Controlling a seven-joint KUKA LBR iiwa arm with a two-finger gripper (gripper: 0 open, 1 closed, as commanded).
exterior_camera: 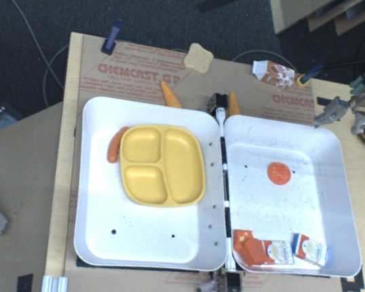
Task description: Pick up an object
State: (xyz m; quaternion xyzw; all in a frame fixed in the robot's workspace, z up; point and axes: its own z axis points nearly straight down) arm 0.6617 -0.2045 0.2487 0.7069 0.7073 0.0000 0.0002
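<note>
At the upper right corner of the surface [20,171], the jaws [329,114] hang beyond the far edge of the right bin [343,174]; whether they are spread or pressed together cannot be told. Inside that bin lie a red disc [279,174], a red carton [263,250] and a small carton [309,250]. The left bin [89,216] holds a yellow divided plate [162,165] with a sausage [115,145] just beside it.

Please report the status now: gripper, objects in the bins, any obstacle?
Gripper above right bin's far corner, holding nothing. Red disc lies alone mid-bin. Cartons crowd near wall.
</note>
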